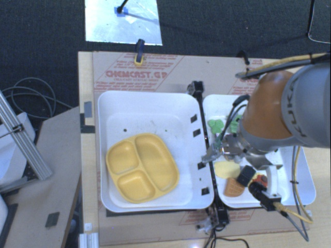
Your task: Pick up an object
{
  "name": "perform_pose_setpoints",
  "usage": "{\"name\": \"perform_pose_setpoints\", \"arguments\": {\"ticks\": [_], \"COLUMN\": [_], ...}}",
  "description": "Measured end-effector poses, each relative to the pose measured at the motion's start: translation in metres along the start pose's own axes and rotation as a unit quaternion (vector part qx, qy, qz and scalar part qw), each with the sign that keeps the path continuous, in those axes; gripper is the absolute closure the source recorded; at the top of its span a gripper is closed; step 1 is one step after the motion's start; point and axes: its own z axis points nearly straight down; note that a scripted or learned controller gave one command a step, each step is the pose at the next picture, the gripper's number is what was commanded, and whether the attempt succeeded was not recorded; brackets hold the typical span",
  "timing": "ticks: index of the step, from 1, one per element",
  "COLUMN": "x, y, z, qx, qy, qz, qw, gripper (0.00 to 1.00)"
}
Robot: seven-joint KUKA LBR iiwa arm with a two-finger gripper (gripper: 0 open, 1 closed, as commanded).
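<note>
My gripper (226,148) hangs low over the left half of the right bin (309,190), mostly covered by the grey wrist and its orange band. Just beyond it lies a green object (216,124), partly hidden by the arm. On the near side sit a pale yellow rounded object (226,169) and an orange-brown piece (234,189). A small red thing (261,180) peeks out to their right. I see nothing between the fingers from this angle.
The left bin (119,107) holds a yellow divided plate (141,166) in its front half. A ridge with black clips (202,138) separates the two bins. Cardboard (170,68) lies under both, and cables run along the right.
</note>
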Motion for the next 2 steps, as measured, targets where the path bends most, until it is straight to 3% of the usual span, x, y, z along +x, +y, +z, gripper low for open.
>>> {"name": "perform_pose_setpoints", "arguments": {"ticks": [2], "x": [0.0000], "y": [0.0000], "z": [0.0000], "qx": [0.000], "qy": [0.000], "qz": [0.000], "qw": [1.0000], "gripper": [0.00]}}
